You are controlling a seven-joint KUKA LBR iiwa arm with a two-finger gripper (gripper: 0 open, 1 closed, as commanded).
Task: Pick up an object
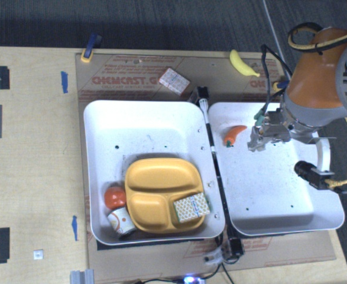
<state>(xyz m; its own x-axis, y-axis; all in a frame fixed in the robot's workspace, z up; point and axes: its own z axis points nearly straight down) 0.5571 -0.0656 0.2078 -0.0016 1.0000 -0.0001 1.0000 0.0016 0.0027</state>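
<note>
Your gripper [260,136] hangs over the right bin [279,218] just beside the carrot [233,134], likely lined up for it; finger state: cannot tell.

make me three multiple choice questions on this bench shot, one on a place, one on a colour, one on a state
1. Where does the carrot lie?
A. right bin
B. left bin
C. on the cardboard

2. What colour is the divided tray?
A. blue
B. yellow
C. green

3. How does the patterned packet sit?
A. on the bare bench
B. under the banana
C. in a compartment of the tray

Answers: 1 A, it lies on the right bin floor beside the gripper. 2 B, plainly yellow. 3 C, it rests in the tray's lower right compartment.
</note>
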